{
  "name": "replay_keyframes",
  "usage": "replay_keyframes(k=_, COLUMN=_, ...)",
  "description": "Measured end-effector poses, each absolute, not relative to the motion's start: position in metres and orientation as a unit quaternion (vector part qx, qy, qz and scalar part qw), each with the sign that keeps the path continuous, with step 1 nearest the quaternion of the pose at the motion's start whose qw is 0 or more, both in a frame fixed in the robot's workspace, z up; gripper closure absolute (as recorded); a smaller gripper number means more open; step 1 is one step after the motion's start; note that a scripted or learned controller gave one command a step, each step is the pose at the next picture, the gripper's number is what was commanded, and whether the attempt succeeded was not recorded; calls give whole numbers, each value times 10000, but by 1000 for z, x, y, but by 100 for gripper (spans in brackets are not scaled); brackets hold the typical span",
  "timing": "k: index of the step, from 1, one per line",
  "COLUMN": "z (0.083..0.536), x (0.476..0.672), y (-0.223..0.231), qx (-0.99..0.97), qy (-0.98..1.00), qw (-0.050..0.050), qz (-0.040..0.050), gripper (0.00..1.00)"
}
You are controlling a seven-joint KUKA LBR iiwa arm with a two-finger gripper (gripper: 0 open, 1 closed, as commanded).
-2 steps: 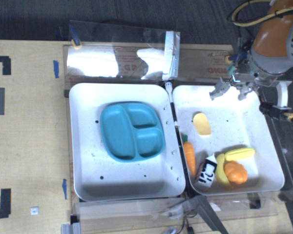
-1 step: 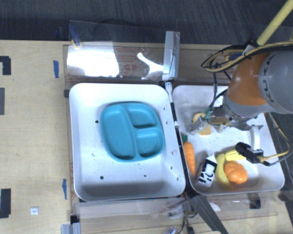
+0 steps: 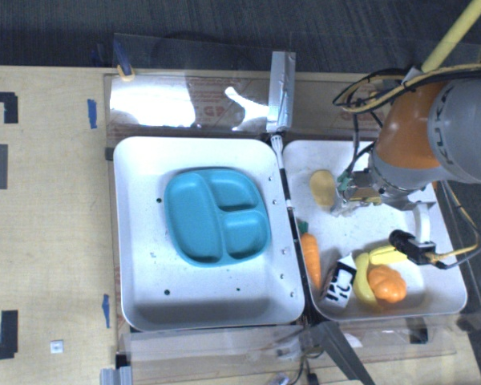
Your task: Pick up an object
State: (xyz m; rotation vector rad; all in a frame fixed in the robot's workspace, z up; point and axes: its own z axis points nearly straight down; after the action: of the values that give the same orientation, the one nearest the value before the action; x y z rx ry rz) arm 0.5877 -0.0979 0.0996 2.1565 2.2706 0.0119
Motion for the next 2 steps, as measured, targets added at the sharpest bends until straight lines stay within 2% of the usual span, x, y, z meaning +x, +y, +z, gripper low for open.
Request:
replay_keyframes(k=1, z=284, x=626, y=-121, qx=6298, qy=7768, qw=56, qz=28, gripper=100)
replay_keyframes(k=2, z=320, x=630, y=-196, qx=5888, qy=8083, qw=45, qz=3, gripper=100)
